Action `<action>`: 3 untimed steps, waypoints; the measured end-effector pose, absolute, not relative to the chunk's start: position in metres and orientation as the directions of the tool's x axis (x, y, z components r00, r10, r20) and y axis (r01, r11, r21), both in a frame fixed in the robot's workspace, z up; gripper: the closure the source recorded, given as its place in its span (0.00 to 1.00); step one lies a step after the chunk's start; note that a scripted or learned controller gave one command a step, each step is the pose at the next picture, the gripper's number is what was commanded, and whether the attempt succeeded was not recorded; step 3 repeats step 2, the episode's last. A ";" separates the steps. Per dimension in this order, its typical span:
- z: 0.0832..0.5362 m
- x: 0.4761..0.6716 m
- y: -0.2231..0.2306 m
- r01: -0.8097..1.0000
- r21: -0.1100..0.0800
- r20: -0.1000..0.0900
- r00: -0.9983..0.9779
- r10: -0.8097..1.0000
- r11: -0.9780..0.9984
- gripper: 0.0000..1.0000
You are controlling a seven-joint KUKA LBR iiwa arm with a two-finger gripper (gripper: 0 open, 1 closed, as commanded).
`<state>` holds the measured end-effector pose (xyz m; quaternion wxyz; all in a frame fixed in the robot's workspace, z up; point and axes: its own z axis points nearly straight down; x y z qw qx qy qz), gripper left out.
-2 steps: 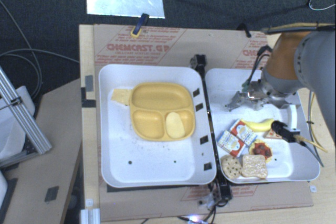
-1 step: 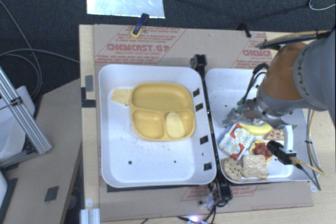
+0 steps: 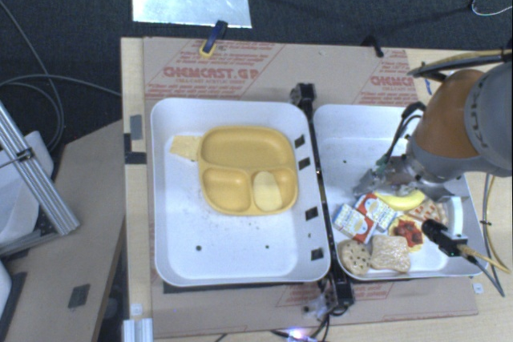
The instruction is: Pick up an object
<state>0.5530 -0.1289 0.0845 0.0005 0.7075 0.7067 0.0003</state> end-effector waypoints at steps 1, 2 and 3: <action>0.147 0.591 -0.206 1.000 0.011 -0.008 0.003 1.000 -0.003 0.00; 0.137 0.637 -0.137 1.000 0.004 0.001 -0.011 1.000 0.011 0.00; 0.137 0.637 -0.137 1.000 0.004 0.001 -0.011 1.000 0.011 0.00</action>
